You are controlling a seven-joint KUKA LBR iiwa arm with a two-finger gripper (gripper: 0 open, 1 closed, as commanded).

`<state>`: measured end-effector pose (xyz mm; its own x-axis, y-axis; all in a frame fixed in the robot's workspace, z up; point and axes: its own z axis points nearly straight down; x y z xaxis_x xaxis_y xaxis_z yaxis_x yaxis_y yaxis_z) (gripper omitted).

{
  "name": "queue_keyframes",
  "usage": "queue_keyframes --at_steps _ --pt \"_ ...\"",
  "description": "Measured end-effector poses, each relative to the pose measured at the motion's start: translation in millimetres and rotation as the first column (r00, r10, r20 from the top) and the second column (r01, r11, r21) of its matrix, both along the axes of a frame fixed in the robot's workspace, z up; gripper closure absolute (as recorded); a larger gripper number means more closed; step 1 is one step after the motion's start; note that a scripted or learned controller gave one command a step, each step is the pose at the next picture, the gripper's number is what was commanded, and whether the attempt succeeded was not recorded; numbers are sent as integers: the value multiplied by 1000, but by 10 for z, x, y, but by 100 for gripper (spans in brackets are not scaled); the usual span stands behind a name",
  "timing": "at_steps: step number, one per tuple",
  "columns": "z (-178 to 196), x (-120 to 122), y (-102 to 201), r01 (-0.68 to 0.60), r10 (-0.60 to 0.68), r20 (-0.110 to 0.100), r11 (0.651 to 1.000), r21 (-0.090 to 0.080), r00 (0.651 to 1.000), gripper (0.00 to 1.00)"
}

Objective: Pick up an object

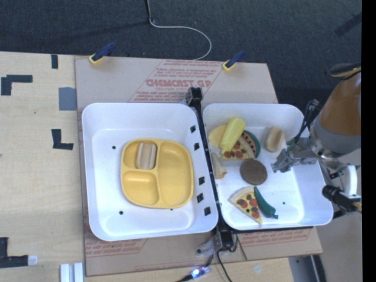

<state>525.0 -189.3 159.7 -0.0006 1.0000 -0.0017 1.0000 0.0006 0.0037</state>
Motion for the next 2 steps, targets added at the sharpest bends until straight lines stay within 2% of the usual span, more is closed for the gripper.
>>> queue_keyframes --at_steps 1,2 --pt "497 -42 -88 1 -1 0 1000 0 1000 100" --pt "651 -39 -85 0 0 -4 1000 2 1000 100"
